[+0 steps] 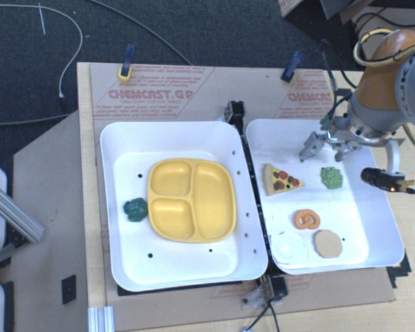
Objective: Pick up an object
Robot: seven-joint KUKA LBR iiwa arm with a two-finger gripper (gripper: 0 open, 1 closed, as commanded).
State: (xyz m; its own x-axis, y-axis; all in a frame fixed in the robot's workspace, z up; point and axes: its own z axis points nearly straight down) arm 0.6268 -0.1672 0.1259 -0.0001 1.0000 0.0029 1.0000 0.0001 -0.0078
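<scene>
You see two white bins side by side on the surface (97, 185). The gripper (324, 147) hangs over the far part of the right bin (380, 244). Its two fingers (310, 148) are spread apart, and nothing sits between them.

Look in the right bin for the things to pick. A toy pizza slice (282, 179) lies near the left wall of that bin. A green broccoli toy (331, 178) sits just beside it, close under the gripper but not touching it. Nearer to you in the picture is a small pretzel (306, 219). Past that, by the near edge, a tan round cookie (327, 243) lies next to a white round lid (288, 245) that is hard to see against the white floor.

In the left bin (124, 144) a yellow plate (192, 199) with three parts lies in the middle. A dark green leafy toy (135, 209) rests right against its left side.
</scene>
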